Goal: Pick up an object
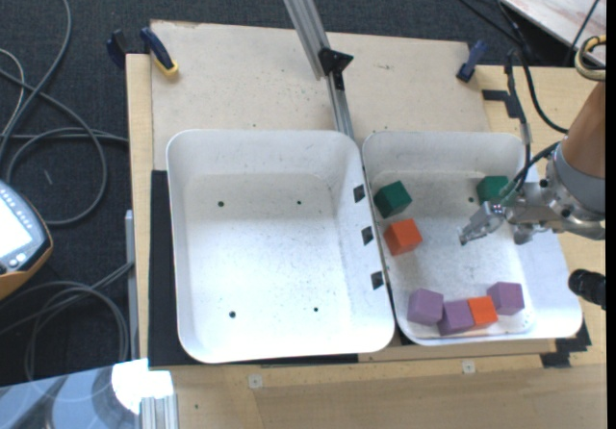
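The right bin (539,268) holds several small blocks. A green block (392,196) and an orange block (402,236) lie near its left wall. At the front edge sit a purple block (425,305), a second purple block (458,317), a small orange block (482,311) and a third purple block (506,297). Another green block (492,188) lies at the back right, partly hidden by the arm. My gripper (497,230) hangs over the bin's middle right, just in front of that green block. It is open, with only bare bin floor between its fingers.
The left bin (260,254) stands beside the right one, with black clips along the shared wall. A slanted metal rail (306,13) runs from the top down to the bins' junction. Cables lie on the dark floor at the left.
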`<state>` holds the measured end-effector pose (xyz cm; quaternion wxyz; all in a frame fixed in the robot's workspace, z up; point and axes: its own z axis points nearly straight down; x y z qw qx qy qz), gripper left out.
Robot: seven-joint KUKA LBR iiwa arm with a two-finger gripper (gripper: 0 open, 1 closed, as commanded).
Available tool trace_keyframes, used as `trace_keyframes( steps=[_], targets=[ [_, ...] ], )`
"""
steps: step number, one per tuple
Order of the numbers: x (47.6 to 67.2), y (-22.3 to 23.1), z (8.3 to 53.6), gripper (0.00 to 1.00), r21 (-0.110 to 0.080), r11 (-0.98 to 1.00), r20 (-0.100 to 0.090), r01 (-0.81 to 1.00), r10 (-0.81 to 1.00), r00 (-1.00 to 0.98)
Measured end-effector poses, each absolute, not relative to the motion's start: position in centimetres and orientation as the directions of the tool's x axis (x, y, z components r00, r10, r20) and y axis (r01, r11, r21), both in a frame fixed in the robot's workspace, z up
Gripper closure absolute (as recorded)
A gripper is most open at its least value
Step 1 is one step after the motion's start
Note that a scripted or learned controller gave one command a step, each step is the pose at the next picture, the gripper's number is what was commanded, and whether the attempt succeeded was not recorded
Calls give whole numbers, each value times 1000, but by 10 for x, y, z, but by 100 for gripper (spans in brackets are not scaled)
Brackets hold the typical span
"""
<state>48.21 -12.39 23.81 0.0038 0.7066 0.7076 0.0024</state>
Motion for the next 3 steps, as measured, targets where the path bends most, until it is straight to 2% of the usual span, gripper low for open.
trace_keyframes(
  steps=[1,2,3],
  targets=[
    [481,-212,350,0,11,-5,-7,1000,1000,5],
    [481,-208,345,0,1,1,-1,1000,1000,-1],
    [481,-208,345,0,1,1,-1,1000,1000,-1]
  ],
)
